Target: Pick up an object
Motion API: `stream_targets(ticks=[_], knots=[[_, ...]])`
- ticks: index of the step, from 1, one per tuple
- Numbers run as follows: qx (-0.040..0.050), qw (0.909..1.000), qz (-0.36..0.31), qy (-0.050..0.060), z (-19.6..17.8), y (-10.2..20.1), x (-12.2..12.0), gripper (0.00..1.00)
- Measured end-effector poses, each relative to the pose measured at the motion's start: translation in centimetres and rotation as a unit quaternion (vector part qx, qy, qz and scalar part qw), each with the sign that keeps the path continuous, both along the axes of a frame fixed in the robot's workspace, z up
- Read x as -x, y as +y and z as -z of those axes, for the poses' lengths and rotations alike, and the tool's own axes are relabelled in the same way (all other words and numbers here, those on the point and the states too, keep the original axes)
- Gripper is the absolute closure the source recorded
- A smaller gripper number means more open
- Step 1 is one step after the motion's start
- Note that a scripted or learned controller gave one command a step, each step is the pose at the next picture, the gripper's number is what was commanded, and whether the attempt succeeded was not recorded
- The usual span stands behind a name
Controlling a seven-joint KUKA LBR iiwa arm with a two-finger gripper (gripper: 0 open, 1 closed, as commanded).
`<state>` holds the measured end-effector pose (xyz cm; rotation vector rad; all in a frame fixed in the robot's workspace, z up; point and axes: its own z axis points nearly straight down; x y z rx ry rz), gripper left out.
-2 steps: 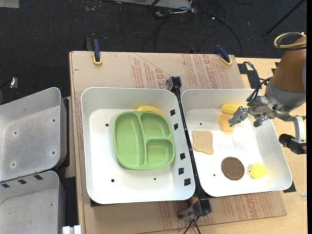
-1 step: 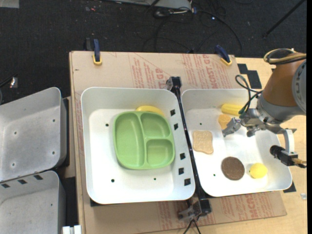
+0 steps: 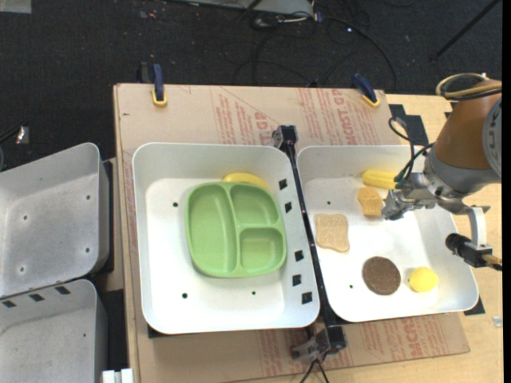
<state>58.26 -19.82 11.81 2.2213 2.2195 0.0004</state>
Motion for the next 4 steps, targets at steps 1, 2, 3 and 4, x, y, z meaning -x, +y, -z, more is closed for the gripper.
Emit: stream_targets(ticks=[1,2,3,4], knots=[[0.0008,1.0,0.0,-0.002,-5.3,-1.0,0.0,1.0],[0.0004,1.0,-0.002,-0.002,-9.6,-0.6,-0.2,1.0],[0.0005,1.0,-0.002,-0.002,-12.4,-0.6,-0.3,1.0],[-0.001,1.0,-0.004,0.001,-12.3,5.2,-0.3,1.0]])
